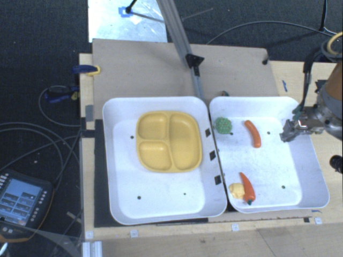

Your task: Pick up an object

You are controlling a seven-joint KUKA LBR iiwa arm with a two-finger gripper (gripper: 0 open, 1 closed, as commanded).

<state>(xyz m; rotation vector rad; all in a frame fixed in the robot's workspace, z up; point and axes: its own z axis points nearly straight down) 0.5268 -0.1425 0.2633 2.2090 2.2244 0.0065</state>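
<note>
Hovering at the right bin's (308,159) edge, the claw (286,133) carries nothing visible, its state untellable; approach underway, next it must descend onto the red sausage (253,133).

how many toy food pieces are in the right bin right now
4: a green broccoli near the left wall, an orange sausage beside it, and a carrot touching a yellow piece at the front left corner.
</note>
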